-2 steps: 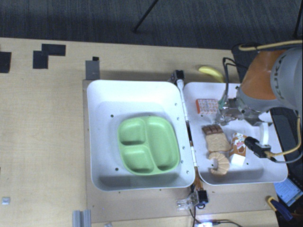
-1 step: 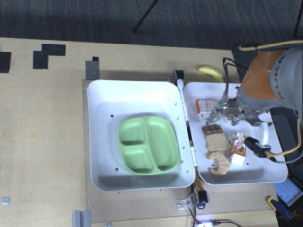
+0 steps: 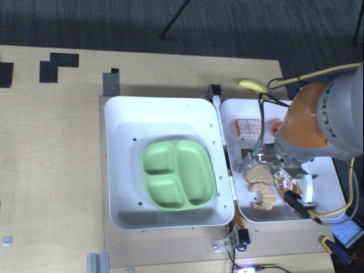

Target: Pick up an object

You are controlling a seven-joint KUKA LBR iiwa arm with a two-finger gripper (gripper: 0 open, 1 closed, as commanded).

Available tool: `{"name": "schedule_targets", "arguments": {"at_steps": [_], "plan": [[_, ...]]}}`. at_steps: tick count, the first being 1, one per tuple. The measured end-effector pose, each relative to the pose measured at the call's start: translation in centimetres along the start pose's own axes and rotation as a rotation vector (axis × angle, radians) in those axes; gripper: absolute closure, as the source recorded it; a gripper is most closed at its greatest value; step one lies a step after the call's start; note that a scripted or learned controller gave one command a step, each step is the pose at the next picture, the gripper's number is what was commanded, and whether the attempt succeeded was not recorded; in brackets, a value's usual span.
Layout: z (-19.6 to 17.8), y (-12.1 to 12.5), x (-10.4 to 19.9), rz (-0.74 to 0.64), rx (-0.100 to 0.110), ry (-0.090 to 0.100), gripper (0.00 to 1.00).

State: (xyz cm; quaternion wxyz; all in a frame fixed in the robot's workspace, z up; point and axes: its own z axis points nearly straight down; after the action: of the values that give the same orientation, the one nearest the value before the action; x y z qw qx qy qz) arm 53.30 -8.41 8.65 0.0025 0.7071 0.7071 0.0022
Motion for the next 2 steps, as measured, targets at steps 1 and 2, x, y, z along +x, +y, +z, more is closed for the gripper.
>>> {"name": "schedule_targets", "arguments": {"at_steps": [1,2], "plan": [[-1.1,0.2,0.1,-0.001,-0.004,0.000,1.00],[-9.8,6.3,5.6,-0.005,0.003,0.001,1.00]]}}
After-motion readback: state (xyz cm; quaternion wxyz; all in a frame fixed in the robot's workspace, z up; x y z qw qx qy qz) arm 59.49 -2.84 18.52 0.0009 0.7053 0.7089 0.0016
